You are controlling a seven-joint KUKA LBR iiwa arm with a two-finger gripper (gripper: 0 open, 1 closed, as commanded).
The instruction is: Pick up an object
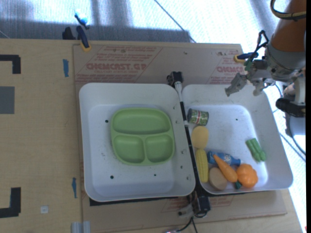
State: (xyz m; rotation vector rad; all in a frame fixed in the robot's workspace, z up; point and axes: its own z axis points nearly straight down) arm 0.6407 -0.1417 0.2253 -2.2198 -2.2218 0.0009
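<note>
Jaws (246, 86) spread, nothing between

Right bin (272, 130) holds a green can (198, 116), corn (201, 164), carrot (225, 168), and perhaps an orange (247, 175).

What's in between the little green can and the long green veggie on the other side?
Just bare white bin floor, seen from the overhead camera. The green can sits by the left wall and the green vegetable by the right wall.
</note>
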